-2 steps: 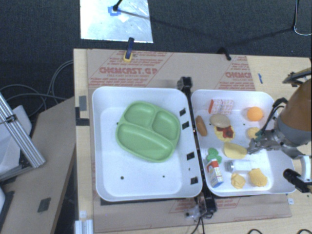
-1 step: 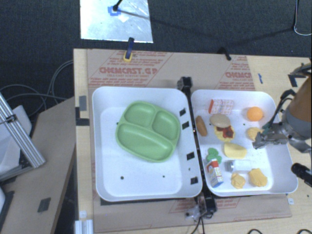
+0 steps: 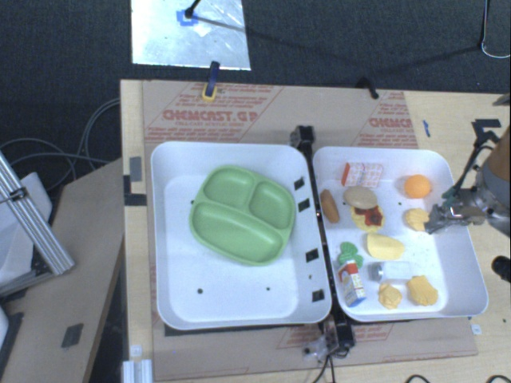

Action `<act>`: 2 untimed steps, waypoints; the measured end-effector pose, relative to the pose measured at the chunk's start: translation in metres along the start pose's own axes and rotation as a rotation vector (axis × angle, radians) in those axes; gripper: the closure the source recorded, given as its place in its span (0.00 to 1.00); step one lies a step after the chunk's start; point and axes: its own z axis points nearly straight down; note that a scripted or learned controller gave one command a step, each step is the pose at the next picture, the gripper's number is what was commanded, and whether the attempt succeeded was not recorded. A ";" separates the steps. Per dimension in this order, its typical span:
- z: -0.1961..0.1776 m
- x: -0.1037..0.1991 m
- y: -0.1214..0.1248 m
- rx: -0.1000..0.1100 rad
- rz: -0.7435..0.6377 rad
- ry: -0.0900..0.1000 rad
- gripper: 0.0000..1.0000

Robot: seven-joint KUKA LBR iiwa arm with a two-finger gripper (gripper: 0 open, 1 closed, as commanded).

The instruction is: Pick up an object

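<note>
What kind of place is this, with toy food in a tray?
Probably a robotics lab test bench. Two white bins sit on cardboard, one holding a green plate, the other toy food. A robot end effector reaches in, and cables trail around.

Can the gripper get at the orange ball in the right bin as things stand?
Probably yes. The gripper hangs over the right bin's right side, and the orange ball sits close by, uncovered, with open floor around it.
</note>
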 end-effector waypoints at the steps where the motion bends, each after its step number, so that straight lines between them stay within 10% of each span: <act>1: -0.043 0.000 0.002 0.000 -0.001 0.000 1.00; 2: -0.032 0.049 -0.009 0.005 -0.003 0.003 1.00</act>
